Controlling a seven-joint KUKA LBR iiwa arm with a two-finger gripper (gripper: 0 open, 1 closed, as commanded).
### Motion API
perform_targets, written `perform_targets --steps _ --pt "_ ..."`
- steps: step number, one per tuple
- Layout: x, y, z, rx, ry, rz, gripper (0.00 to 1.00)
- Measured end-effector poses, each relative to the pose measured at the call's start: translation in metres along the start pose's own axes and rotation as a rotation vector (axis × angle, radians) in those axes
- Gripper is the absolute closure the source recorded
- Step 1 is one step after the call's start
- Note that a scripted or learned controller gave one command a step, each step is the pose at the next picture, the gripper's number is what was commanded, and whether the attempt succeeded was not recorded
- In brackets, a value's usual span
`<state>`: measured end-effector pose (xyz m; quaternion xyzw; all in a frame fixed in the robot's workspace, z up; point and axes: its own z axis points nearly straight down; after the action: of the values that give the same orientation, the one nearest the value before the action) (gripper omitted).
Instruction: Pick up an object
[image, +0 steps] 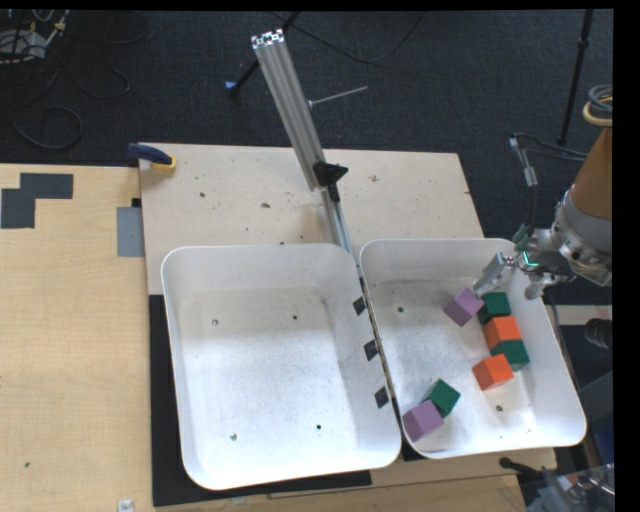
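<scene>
My gripper (513, 280) hangs over the far right part of the right bin (560, 425), open, with one finger (491, 274) and the other spread apart and nothing between them. Just below it sit a purple block (462, 306) and a green block (495, 305). Further down the bin's right side lie an orange block (503, 329), a second green block (515, 352) and another orange block (492, 371). Near the front left corner of that bin rest a green block (443, 396) and a purple block (422, 419).
The left bin (180, 300) adjoins the right one along a divider with black clips (368, 349). A slanted aluminium rail (295, 115) rises behind the bins. A small blue and yellow clamp (150, 155) lies at the bench's far left corner.
</scene>
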<state>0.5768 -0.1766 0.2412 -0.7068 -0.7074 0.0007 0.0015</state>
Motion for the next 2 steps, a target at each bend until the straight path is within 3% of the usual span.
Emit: perform_targets --steps 2 --pt "-0.007 -0.015 0.108 0.005 0.001 0.002 0.0"
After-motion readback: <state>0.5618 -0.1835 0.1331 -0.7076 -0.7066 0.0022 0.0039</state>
